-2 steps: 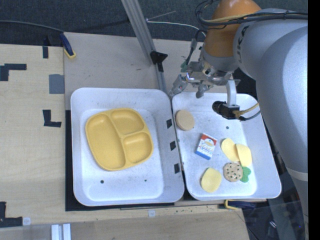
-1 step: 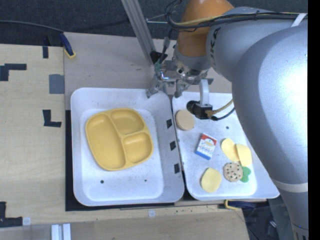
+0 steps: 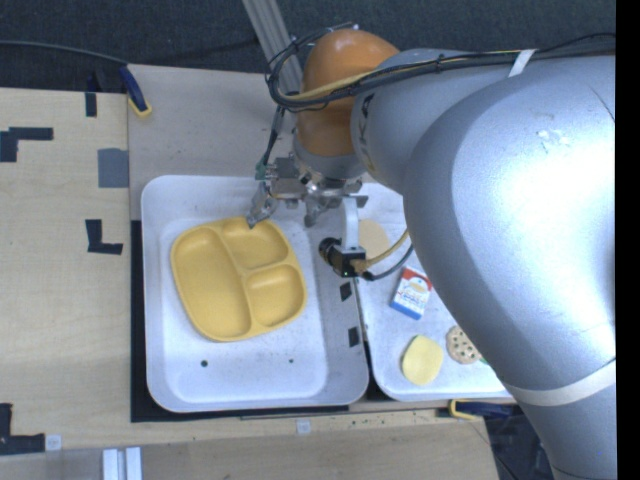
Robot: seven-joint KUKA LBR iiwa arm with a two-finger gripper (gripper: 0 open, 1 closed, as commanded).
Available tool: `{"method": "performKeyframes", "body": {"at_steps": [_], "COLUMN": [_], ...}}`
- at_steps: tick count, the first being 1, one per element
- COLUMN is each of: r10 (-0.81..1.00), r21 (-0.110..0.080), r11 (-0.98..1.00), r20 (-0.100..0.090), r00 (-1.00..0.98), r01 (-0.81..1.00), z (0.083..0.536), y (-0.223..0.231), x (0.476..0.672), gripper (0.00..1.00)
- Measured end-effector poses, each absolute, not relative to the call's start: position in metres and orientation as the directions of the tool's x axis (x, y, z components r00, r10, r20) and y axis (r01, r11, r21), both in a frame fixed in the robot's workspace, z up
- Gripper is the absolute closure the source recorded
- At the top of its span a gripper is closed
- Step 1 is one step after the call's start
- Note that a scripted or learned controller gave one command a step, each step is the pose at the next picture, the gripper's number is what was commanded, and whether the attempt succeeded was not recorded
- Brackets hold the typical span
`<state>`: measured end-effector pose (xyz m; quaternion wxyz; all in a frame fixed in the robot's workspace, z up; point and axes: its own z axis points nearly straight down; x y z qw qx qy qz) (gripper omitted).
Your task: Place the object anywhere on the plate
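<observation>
A small carton (image 3: 411, 295), a yellow piece (image 3: 422, 359) and a round cracker (image 3: 461, 345) lie in the right bin (image 3: 385, 373).

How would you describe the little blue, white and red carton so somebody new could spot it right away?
Start at the right-hand white bin, the one partly under the big grey arm. The carton lies near its middle, above a pale yellow piece and a round speckled cracker. It alone is boxy, with blue, white and red printing.
</observation>
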<state>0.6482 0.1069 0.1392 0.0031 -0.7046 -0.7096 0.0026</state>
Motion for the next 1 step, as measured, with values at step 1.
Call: {"method": "performKeyframes", "body": {"at_steps": [1], "r10": [1.000], "r21": [0.003], "r11": [0.000], "r20": [-0.001], "r00": [0.000], "r01": [1.000], "z": [0.1916], "y": [0.0762], "x": [0.6602], "gripper": [0.00]}}
